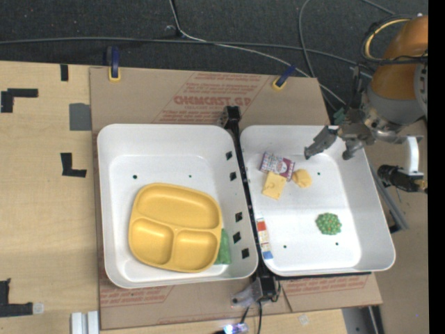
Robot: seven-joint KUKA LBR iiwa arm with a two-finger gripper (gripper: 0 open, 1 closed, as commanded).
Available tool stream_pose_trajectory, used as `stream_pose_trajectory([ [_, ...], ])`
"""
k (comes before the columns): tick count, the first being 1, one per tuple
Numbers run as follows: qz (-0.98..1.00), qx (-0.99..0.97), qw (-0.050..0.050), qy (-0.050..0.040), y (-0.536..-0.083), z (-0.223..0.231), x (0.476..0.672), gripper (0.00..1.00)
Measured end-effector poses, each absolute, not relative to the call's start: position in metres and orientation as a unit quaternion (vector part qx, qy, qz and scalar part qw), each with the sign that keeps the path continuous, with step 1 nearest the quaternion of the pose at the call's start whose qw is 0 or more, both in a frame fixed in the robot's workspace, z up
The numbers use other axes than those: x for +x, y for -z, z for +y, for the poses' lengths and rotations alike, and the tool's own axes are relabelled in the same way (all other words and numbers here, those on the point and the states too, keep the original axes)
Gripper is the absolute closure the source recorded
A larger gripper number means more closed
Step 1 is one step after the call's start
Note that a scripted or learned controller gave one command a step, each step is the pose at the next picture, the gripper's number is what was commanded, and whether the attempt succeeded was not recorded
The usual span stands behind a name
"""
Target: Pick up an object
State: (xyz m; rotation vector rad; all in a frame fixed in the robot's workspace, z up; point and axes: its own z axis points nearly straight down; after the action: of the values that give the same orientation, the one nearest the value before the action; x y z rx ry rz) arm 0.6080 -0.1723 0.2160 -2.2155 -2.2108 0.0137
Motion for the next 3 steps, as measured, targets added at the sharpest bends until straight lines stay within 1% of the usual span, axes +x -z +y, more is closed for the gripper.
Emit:
stream_pose_trajectory([
  [1, -0.707, -0.707, 0.0, -0.0005, -0.224, -0.172, 0.611, 0.0],
  [3, -0.708, -0.707, 0.002, -0.0021, -0.136, -0.165, 0.608, 0.0],
])
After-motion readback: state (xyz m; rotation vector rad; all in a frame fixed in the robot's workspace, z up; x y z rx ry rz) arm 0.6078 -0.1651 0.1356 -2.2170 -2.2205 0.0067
